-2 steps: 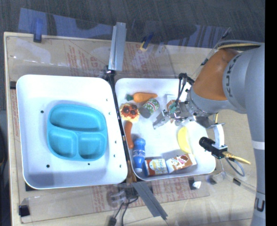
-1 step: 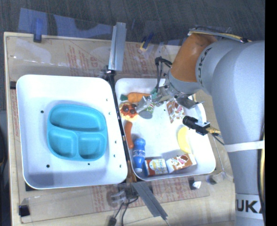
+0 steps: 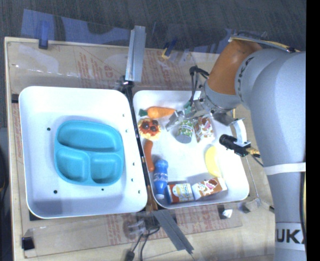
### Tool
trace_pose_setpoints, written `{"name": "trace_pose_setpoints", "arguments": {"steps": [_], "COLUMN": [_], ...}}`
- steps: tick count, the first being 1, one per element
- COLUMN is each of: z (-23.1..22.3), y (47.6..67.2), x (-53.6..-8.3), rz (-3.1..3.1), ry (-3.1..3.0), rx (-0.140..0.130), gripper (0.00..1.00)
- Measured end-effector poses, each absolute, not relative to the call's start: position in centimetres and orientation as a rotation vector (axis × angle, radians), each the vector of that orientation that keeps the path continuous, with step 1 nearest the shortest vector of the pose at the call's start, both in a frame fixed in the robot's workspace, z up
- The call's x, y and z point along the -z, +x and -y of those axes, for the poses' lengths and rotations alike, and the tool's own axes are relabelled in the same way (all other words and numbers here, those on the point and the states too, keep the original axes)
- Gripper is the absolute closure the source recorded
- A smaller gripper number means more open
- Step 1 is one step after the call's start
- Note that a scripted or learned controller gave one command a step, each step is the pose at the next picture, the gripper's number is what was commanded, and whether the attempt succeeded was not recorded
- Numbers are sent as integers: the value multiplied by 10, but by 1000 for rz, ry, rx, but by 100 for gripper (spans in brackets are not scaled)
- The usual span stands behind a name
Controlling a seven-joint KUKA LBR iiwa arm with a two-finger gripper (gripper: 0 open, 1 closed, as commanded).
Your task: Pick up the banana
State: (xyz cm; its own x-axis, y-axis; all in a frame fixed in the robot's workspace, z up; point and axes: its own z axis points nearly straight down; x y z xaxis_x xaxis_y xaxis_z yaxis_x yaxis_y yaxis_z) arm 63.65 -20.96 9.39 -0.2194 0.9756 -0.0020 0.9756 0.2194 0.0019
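Observation:
The banana point(image 3: 211, 161), a pale yellow curved piece, lies near the right wall of the right bin point(image 3: 237, 174). My gripper point(image 3: 188, 113) is low over the back of that bin, above a green-labelled pouch point(image 3: 184, 130) and a red-labelled pouch point(image 3: 204, 128). It is up and to the left of the banana, well apart from it. The grey arm with its orange band point(image 3: 228, 69) comes in from the right and hides the bin's far right corner.
The right bin also holds a carrot point(image 3: 160, 112), an orange and red toy point(image 3: 149, 128), a red stick point(image 3: 148, 154), a blue bottle point(image 3: 160, 178) and two small cartons point(image 3: 197, 190). In the left bin point(image 3: 35, 99) sits a blue divided tray point(image 3: 89, 152).

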Motion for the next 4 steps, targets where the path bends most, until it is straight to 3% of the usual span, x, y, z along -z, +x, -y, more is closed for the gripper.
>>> {"name": "trace_pose_setpoints", "arguments": {"steps": [1, 2, 3, 4], "z": [209, 145, 107, 107], "y": [638, 645, 612, 612], "x": [-104, -213, -247, -247], "rz": [-2454, -2436, -2198, -2198], "ry": [1955, 1983, 2251, 2251], "rx": [-1, -1, 5, 5], "gripper": [100, 100, 100, 0]}}
